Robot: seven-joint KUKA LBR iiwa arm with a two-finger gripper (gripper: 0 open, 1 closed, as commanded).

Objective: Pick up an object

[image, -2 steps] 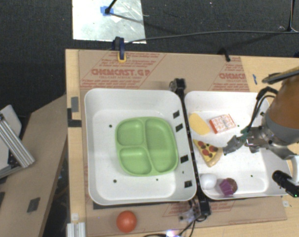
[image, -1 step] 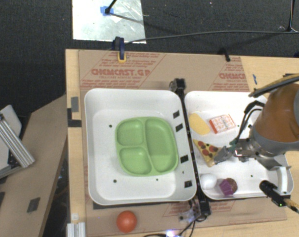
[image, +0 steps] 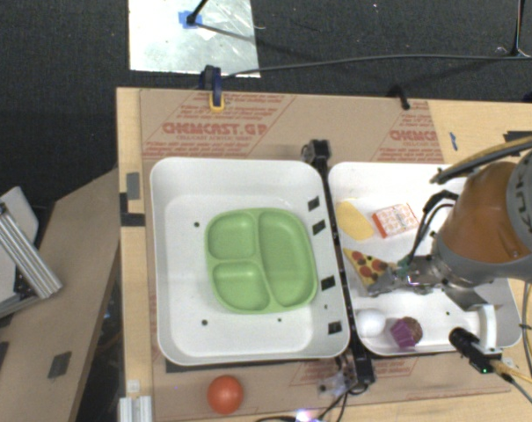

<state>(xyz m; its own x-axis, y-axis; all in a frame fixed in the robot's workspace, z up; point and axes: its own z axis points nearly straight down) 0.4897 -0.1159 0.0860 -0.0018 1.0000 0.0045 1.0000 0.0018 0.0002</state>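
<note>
Sitting in the left bin (image: 173,192) was a green divided plate (image: 261,260), and an orange ball (image: 225,393) lay on the counter (image: 134,130) below that bin. In the right bin (image: 424,176) lay a yellow piece (image: 355,220), a red-and-white box (image: 394,219), a pizza slice (image: 365,265), a white ball (image: 369,323) and a purple object (image: 405,331). The hand (image: 390,280) hung just beside the pizza slice; whether it was released or clenched, I cannot tell.

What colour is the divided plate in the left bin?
Light green. The divided plate shows plainly in the camera view, lying in the left bin.
</note>
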